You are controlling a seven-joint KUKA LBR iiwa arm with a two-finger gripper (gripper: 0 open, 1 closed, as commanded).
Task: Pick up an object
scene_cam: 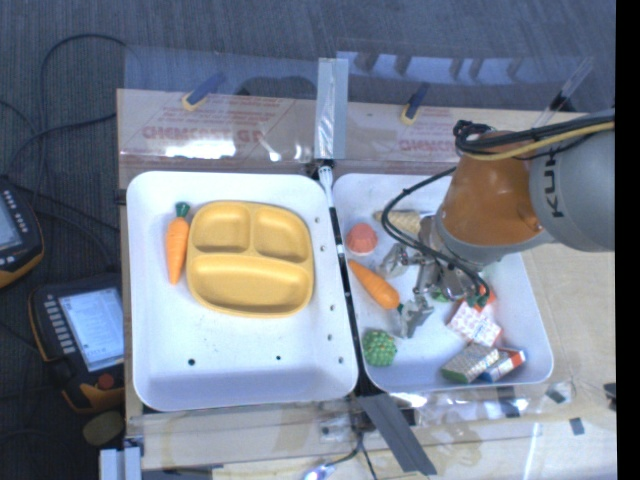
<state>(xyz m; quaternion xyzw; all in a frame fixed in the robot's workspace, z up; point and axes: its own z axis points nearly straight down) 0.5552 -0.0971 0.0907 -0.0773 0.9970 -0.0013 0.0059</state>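
Note:
My gripper (412, 290) hangs low inside the right bin (530, 308), under the orange wrist band. Its metal fingers (412, 318) stand apart, with nothing between them. Just to its left lies an orange toy carrot (373, 284), near or touching the left finger. A green broccoli piece (379, 347) sits below the carrot. A round orange-red fruit (361, 237) rests near the bin's upper left. Red-and-white packets (473, 325) and a small box (482, 365) lie at the bin's lower right. A pale cone shape (402, 222) pokes out beside the wrist.
The left bin (160, 358) holds a yellow divided tray (250, 257) and a second carrot (177, 245) along its left side. A ridge between the bins runs down the middle. Cables loop over the arm at the upper right. Handheld devices sit off the bench at far left.

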